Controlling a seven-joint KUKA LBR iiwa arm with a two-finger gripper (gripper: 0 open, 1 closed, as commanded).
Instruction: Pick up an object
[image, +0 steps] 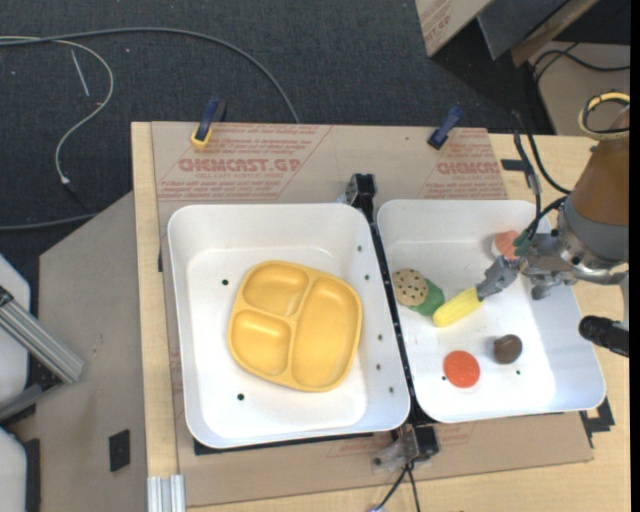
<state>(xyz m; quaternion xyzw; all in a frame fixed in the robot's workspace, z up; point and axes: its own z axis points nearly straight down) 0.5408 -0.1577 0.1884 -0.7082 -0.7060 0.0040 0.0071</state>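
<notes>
Yellow corn toy (455, 307) sits just beside gripper (497, 281) in rt bin (570, 395); finger state can't be told; a glancing touch could roll it off

Printed in red on the brown board (320, 150) behind the bins: "CHEMCAST GP" at left. Same red wording repeated at right, letters less clear, partly hidden.
</notes>
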